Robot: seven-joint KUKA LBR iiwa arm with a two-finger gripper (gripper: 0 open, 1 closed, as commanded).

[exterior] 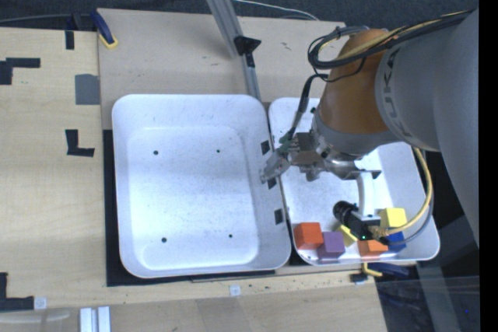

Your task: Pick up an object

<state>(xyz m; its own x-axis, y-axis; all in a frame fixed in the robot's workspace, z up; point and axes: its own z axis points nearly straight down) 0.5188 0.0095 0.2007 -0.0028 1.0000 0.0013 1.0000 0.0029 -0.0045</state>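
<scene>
Several small blocks lie at the near end of the right bin [411,167]: an orange-red block [309,234], a purple block [333,243] beside it, a yellow block [393,217], a blue block [396,240] and a small orange piece [372,248]. My gripper [271,169] hangs low at the right bin's left edge, by the rim shared with the left bin [187,183]. It is well up and to the left of the blocks. I see nothing held in it. The orange-banded wrist covers the middle of the right bin.
A slanted metal pole [220,0] runs from the top of the view down to the bins' far edge. The wooden bench [47,167] with black tape marks stretches left of the bins.
</scene>
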